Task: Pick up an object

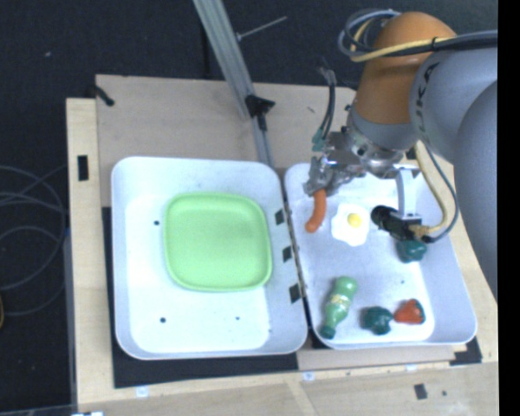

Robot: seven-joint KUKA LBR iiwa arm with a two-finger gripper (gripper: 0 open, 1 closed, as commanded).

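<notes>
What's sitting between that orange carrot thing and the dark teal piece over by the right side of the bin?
In the camera view, a toy fried egg lies between the orange carrot and the teal piece.

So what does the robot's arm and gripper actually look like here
The arm is bulky and rounded, with a smooth grey shell and an orange band above the wrist. Yellow, grey and dark cables loop over the orange section and trail down beside it. Below sits a metallic silver wrist fitting, ending in a small gripper of grey metal parts.
</notes>
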